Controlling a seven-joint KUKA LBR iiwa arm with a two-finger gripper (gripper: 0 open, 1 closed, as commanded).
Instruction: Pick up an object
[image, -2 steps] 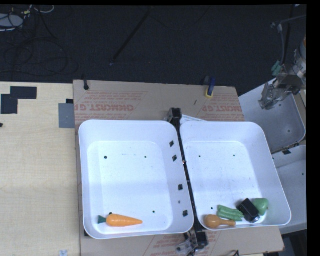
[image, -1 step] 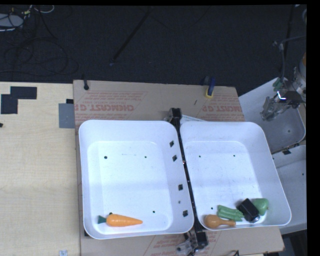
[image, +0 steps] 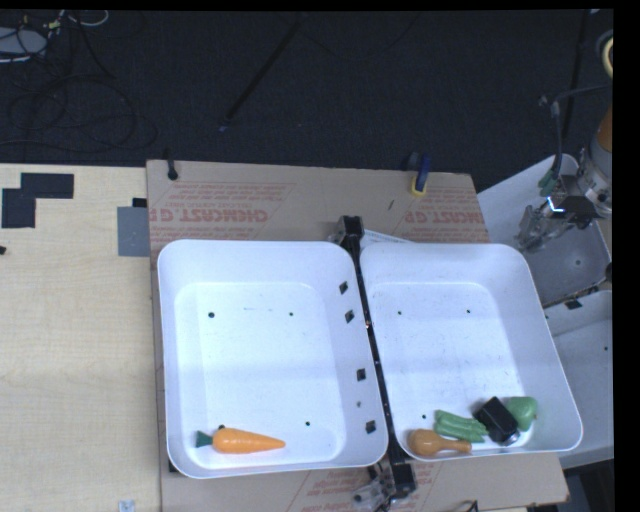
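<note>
An orange toy carrot (image: 247, 441) with a green top lies in the front left corner of the left bin (image: 190, 270). In the front right corner of the right bin (image: 520, 270) sits a cluster: a tan pear-shaped toy (image: 437, 444), a green bean-like toy (image: 460, 426), a black block (image: 497, 419) and a green rounded piece (image: 522, 408). The gripper (image: 548, 212) hangs at the far right, outside the right bin's back right corner and well away from every object. Nothing shows in it.
The two bins rest on a brown cardboard sheet (image: 300, 205) on a light wooden bench (image: 70, 330). A black divider bracket (image: 360, 330) runs between the bins. A grey platform (image: 580, 260) lies under the arm at the right.
</note>
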